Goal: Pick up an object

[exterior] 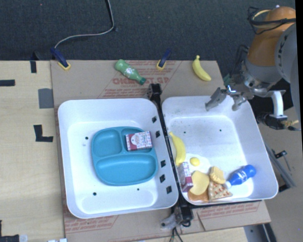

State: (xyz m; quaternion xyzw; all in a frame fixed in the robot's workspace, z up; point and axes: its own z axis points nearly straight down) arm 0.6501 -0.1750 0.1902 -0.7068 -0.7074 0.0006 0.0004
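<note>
Gripper (224, 100) hangs over the top edge of my right bin (242, 119), fingers spread and holding nothing. Everything worth grabbing lies toward the bin's near end: banana (179, 148) along the left wall, long axis running up and down the view, then the food pile (208, 182) and blue bottle (241, 175), which lies slanted by the right wall. I judge the bare floor between gives free room to descend; the banana hugs the wall.

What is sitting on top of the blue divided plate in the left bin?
A small red-and-white carton lies on the blue plate, at its upper right compartment edge. The other compartments look bare. Whatever plate surface lies under the carton is covered.
</note>
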